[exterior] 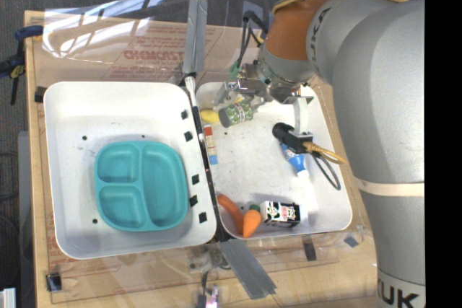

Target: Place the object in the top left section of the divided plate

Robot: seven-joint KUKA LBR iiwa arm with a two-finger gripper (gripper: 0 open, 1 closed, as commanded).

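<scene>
With my gripper [242, 99] at the right bin's [339, 207] twelve o'clock over a patterned can [237, 112], grip unreadable, a loose hold could drop it before the teal divided plate [141, 185] at nine o'clock.

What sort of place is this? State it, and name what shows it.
Probably a robotics lab test bench: a KUKA arm reaches over two white bins, one holding a teal divided plate, the other assorted small objects such as a carrot.
</scene>
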